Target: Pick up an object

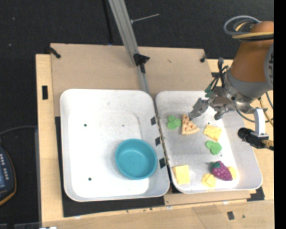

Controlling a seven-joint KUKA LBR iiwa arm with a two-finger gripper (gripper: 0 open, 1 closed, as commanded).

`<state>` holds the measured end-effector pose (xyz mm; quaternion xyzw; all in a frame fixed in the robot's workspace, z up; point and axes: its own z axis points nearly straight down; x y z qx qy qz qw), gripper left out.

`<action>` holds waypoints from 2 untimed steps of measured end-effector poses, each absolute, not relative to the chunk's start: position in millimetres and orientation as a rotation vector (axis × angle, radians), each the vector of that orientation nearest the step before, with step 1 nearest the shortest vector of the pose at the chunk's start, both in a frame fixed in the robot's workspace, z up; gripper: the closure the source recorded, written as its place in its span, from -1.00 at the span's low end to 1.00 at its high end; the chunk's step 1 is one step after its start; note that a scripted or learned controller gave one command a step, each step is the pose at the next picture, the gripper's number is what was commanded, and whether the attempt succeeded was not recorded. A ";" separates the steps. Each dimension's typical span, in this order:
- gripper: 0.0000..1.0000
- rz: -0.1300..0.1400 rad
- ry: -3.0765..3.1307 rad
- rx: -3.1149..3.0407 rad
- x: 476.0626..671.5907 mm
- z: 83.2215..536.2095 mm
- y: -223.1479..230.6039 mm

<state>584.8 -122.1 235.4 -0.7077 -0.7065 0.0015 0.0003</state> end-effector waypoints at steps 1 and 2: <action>-1.00 0.006 -2.217 -2.224 581.2 189.3 -116.1; -1.00 0.000 -2.218 -2.226 580.9 149.3 -114.6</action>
